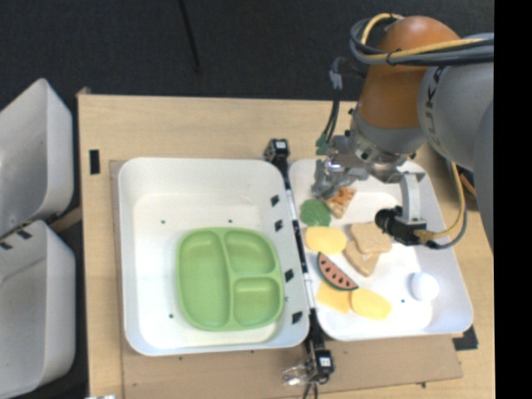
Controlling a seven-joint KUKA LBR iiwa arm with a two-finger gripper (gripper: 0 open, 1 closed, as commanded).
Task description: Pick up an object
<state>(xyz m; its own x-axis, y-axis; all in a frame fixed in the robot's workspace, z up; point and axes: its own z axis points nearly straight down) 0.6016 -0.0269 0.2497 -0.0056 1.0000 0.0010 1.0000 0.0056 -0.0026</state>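
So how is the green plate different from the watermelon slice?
The green divided plate lies in the left bin; the watermelon slice lies in the right bin. The plate is much bigger than the slice. The plate is one plain light green, while the slice is red with dark seeds and a rind edge. The plate lies alone; the slice sits among other toy foods. Both lie flat.
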